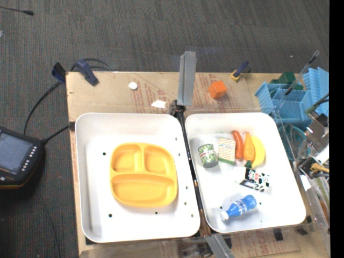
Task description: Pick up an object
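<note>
Blue bottle (pixel 240 206) lies on its side near the right bin's (pixel 285 144) front edge, apart from the can (pixel 207 155), carrot (pixel 248 145) and banana (pixel 259 150) cluster. Best candidate: approach from above, fingers across its body. Gripper state: cannot tell.

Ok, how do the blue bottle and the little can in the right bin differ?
The bottle lies on its side near the front of the right bin; the can stands upright further back. The bottle is blue with a white cap; the can has a green label and grey top. The bottle lies apart; the can sits beside a small packet. Both rest on the bin floor.
</note>
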Robot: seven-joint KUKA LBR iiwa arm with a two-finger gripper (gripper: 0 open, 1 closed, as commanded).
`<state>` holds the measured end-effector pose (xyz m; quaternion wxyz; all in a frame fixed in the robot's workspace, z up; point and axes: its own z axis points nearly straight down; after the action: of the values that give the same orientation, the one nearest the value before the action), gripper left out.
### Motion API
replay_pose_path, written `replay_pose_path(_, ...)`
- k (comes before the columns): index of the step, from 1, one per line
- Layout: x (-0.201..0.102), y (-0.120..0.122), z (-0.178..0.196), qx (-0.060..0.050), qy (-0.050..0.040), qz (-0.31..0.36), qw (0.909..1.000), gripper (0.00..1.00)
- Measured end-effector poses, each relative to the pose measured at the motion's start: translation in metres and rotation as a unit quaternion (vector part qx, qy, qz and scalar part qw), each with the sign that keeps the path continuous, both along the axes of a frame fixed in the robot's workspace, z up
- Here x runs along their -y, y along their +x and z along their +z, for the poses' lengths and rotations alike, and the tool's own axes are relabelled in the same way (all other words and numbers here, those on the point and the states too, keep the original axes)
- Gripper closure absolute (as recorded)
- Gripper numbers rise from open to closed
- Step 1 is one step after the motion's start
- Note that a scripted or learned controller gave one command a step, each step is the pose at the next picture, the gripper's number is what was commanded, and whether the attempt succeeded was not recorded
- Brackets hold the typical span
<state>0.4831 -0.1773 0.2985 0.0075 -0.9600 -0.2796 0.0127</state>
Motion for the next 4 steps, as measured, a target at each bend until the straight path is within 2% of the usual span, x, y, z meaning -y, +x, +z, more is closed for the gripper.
replay_pose_path(4,-0.002,-0.001,0.025,-0.020,0.0046,0.010,0.9998,1.00)
